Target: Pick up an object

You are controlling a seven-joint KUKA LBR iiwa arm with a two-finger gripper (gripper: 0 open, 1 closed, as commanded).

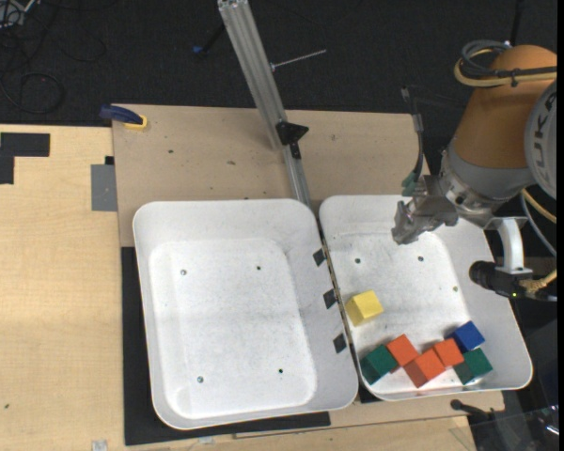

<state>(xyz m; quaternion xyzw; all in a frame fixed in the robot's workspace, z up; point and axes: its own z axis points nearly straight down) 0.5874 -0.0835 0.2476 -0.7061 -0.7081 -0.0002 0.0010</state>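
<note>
1. Surface [207, 148] holds two white bins side by side.
2. Right bin [489, 252] has colored blocks near its front edge.
3. Pincer [412, 225] hangs above the right bin's back part; open or shut, I cannot tell.
4. Yellow block [364, 306] sits alone, left of the others.

A slanted aluminium rail [261, 83] rises behind the left bin [227, 313]; a blue-and-yellow clamp [124, 116] grips the bench edge.

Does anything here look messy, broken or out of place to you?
Nothing looks broken or spilled. The blocks all sit in the right bin, bunched at its near edge, with the yellow block a little apart. The gripper hovers over the bin's far end, away from them.
</note>
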